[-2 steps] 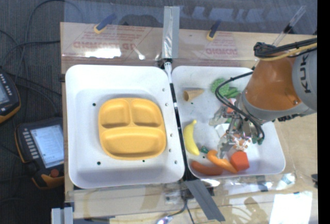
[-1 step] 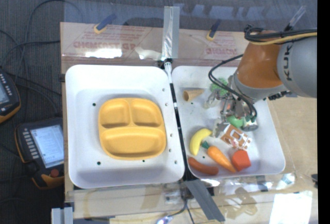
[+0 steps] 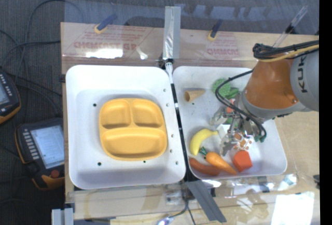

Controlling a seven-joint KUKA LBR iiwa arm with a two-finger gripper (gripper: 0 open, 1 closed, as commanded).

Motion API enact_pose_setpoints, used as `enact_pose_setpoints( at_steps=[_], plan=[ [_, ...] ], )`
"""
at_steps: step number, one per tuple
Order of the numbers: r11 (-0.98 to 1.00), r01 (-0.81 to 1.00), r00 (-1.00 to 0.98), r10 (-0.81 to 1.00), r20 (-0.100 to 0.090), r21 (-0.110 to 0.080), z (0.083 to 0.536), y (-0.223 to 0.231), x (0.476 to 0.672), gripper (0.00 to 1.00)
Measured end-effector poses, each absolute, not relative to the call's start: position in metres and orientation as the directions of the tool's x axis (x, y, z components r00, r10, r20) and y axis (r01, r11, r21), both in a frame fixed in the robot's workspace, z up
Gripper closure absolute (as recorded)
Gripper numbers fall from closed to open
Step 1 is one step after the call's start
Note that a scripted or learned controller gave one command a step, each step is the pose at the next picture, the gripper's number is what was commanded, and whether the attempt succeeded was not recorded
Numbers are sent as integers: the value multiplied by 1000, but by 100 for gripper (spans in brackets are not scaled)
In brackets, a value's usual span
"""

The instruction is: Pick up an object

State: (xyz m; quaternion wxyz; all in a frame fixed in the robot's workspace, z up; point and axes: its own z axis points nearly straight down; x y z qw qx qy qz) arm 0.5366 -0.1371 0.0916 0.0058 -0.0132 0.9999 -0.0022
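The arm is at the reaching step, with the claw [image 3: 232, 138] lowered into the right bin [image 3: 277, 159] among the toy food. Wires and metal parts clutter the view, so I cannot tell whether it is spread or pinching, and no item shows as lifted. Just to its left lies a smooth curved yellow banana [image 3: 199, 141]. Just below it lies a tapered orange carrot [image 3: 220, 162], beside a blocky red-orange cube [image 3: 242, 160]. Farther up sit a tan cone [image 3: 193, 95] and a leafy green piece [image 3: 225, 87]. Next, I judge, it must settle over one item and close. Well to the left, the other bin [image 3: 83, 167] holds a glossy yellow divided plate [image 3: 133, 128].
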Motion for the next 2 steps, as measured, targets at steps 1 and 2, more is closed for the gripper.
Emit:
enact_pose_setpoints(
  at_steps=[1, 2],
  plan=[
    [965, 262, -965, 262, -10, 1, 90, -140, 566, 0],
    [965, 261, -965, 261, -19, -3, 102, -141, 568, 100]
  ],
)
